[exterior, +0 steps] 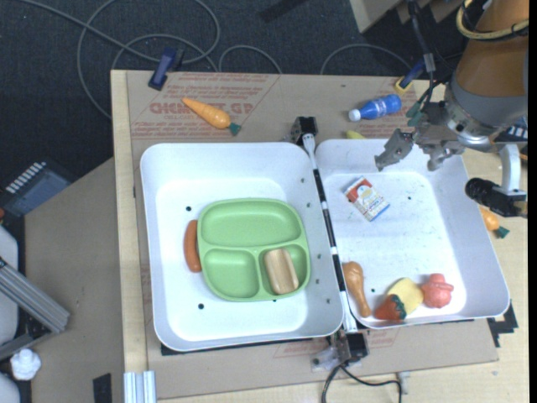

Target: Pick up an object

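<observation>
We are at the approach step: our end effector [415,148] hangs spread and holding nothing over the right shallow white bin's [470,250] far edge. The small red-and-white carton [367,199] lies just below it, so we judge the next move a descent.
</observation>
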You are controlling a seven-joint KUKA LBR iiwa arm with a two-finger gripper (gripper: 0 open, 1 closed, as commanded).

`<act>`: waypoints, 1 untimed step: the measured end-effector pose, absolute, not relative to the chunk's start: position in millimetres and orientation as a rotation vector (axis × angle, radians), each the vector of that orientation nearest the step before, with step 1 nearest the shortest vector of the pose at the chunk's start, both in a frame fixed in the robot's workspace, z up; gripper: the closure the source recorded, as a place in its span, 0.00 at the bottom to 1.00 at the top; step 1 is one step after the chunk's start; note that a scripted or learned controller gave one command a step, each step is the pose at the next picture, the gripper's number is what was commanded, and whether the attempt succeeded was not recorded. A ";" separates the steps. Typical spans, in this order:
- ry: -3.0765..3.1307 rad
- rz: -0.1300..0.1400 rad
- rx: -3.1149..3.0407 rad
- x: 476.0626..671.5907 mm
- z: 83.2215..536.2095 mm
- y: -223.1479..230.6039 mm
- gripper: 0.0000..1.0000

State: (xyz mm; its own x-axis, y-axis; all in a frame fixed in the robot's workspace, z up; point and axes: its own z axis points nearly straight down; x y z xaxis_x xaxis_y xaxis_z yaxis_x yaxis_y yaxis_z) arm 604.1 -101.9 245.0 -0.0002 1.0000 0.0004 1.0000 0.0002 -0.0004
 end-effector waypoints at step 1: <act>-2.218 0.004 -2.220 605.8 97.9 -100.2 0.00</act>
